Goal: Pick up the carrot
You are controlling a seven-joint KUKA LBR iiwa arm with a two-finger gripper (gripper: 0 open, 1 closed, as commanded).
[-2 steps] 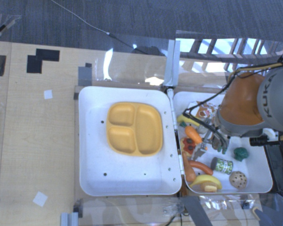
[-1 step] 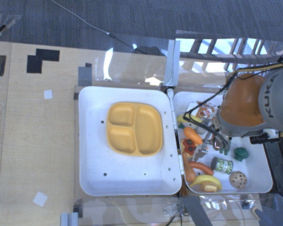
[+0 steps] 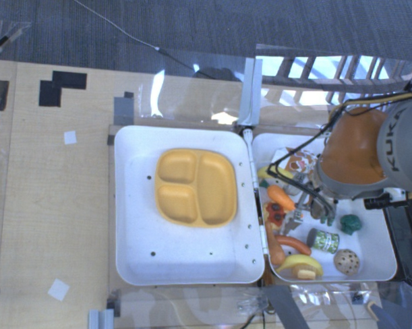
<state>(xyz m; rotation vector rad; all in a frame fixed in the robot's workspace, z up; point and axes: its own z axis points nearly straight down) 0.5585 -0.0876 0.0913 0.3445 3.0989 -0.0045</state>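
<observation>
Occlusions and cut-offs, right bin [image 3: 390, 268].
Arm [image 3: 358, 152] covers the bin's upper-right part; arm body cut off by right edge. Gripper [image 3: 311, 210] seen from above w/ cables across it, finger state not discernible. Carrot [image 3: 281, 197] partly hidden under gripper hardware. Packet [image 3: 302, 162] by arm partly covered, print too small to read. Can [image 3: 323, 239] label illegible. Red item [image 3: 275, 211] below carrot too small to identify.

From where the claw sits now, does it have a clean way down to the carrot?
Probably yes. The claw is just right of the carrot in the right bin, and the carrot's top is uncovered. Toys crowd beside it, so a neighbour may get nudged.
</observation>
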